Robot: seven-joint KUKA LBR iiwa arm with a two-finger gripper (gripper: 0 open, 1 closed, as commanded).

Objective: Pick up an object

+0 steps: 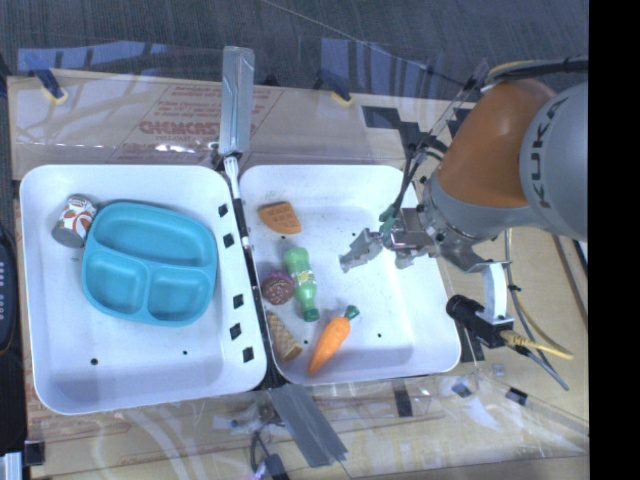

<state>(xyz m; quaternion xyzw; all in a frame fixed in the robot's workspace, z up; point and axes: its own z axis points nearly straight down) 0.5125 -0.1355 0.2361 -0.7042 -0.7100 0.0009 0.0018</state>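
Fingers [357, 251] spread (nothing between) over one carrot [331, 338], one bottle [301, 282].

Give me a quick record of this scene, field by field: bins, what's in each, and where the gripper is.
left bin: blue divided tray, small round toy at its upper left corner
right bin: carrot, green bottle, orange wedge, dark red round item, brown cone
gripper: above right bin, on no object
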